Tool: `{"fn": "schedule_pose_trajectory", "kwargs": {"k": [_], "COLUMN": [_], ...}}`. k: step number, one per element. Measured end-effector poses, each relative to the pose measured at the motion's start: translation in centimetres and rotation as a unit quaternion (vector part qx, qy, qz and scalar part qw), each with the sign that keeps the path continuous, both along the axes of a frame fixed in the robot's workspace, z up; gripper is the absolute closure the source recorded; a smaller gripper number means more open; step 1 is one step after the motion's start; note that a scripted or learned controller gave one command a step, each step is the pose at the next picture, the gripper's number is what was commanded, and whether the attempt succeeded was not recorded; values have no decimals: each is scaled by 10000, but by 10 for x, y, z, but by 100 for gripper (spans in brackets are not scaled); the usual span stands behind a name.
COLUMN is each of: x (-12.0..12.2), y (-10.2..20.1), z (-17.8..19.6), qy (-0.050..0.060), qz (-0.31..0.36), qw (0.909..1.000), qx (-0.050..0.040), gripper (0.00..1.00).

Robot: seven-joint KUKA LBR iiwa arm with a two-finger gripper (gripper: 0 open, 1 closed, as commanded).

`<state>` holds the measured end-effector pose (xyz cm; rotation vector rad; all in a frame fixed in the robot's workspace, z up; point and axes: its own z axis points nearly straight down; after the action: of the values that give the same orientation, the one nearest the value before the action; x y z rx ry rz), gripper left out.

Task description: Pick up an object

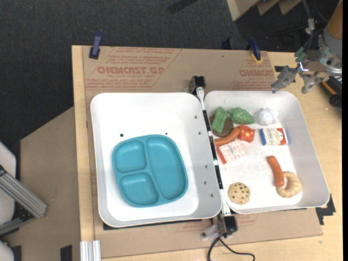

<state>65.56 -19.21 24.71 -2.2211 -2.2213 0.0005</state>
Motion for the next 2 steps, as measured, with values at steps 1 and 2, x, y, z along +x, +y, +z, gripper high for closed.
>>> {"fn": "schedule_pose_trajectory", "kwargs": {"k": [1,2], "x": [-45,-106], "y": [-14,3], "z": [-158,-155], "qy": [36,-102], "qz": [-8,4], "qw": [10000,9999], "qx": [3,-47], "gripper": [0,0]}}
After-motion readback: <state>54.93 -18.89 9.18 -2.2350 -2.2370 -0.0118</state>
